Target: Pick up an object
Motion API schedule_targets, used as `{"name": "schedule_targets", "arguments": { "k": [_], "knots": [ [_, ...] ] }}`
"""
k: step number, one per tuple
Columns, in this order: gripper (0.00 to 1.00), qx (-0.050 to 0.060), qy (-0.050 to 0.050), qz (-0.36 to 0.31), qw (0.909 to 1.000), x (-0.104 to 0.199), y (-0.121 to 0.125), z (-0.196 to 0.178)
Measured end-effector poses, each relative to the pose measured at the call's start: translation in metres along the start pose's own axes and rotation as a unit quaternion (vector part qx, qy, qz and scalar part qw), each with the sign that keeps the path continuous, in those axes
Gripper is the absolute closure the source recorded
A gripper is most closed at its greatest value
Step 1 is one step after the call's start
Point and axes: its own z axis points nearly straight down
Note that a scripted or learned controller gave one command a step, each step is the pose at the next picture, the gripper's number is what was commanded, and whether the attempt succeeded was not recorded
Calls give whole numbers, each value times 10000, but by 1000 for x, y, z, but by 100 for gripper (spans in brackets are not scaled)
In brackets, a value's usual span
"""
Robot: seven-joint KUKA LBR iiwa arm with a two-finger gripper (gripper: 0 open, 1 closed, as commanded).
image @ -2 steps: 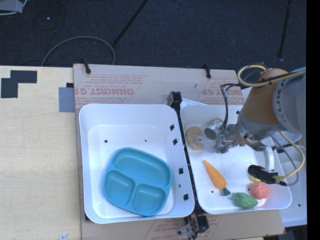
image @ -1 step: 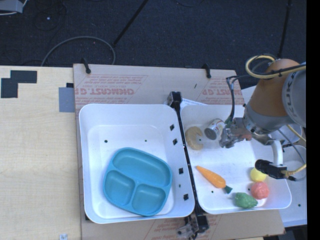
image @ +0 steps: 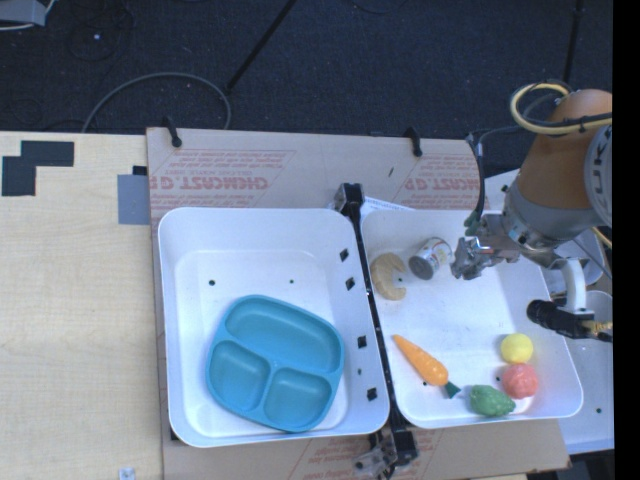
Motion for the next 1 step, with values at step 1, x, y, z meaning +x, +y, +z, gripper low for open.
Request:
{"name": "schedule_targets", "arguments": {
  "k": [1],
  "knots": [
    [100, -6, -5, -5, 10000, -11, 3, -57]
  ]
}}
